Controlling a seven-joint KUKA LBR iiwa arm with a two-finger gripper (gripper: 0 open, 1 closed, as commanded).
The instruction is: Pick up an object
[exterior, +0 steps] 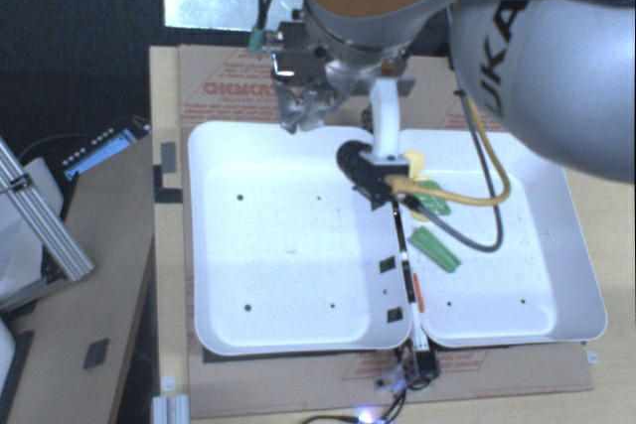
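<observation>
Arm [542, 35] reaches in from 1 o'clock, wrist down. Gripper [301, 109] hangs over left bin [278, 253], far rim at approx. 1 o'clock; grip state: can't tell. Green blocks [435, 248] lie in right bin [527, 303], 4 o'clock of gripper. Arm reads "UKA"; cardboard [224, 86] reads "CHEMCR…".

Both bins are white. The left bin [288, 253] is marked with a few small dark dots, and so is the right bin [527, 263]. Near the right bin's left edge lie a bright green block [435, 249], a second green piece [433, 205], a pale yellow piece [413, 162] and a thin orange-red sliver [418, 291]. The cardboard sheet [224, 84] beneath is tan with red lettering.
</observation>
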